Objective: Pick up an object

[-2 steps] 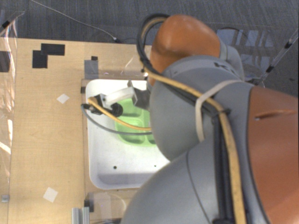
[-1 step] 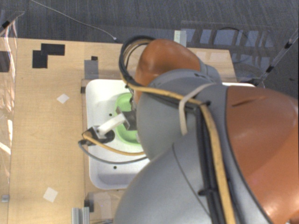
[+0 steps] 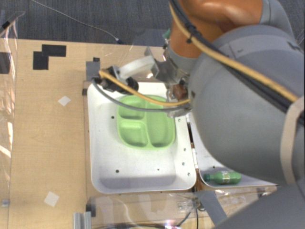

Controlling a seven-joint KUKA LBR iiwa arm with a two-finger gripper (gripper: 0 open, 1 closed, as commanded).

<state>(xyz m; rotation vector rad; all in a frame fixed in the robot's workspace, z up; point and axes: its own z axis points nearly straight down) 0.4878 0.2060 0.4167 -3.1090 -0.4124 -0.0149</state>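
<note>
A light green divided tray (image 3: pixel 145 127) lies in the left white bin (image 3: pixel 102 142), toward its far right part. A green bottle (image 3: pixel 222 177) lies on its side at the near edge of the right bin (image 3: pixel 209 168). My gripper (image 3: pixel 177 95) reaches down at the far right corner of the left bin, just above the tray's far edge. The big grey arm covers the gripper's fingers and most of the right bin.
The wooden bench (image 3: pixel 43 142) stretches to the left of the bins, with black squares (image 3: pixel 47 55) at its far left. Cables run across the far end of the left bin. The near half of the left bin shows bare floor.
</note>
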